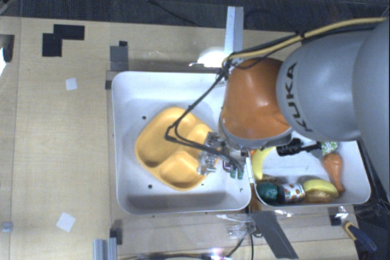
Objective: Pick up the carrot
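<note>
The carrot (333,168) lies in the right bin, near its right wall, orange and tapering toward the front. My gripper (220,162) hangs over the right side of the left bin, beside the yellow divided plate (169,148), far left of the carrot. The arm's orange band and grey body cover much of the right bin. I cannot make out how the fingers stand.
The left bin (131,131) holds the yellow plate. In the right bin (359,189) lie a banana (260,161), a yellow fruit (321,189), a dark green item (268,192) and a small can (292,192). Cables run from the arm across the left bin.
</note>
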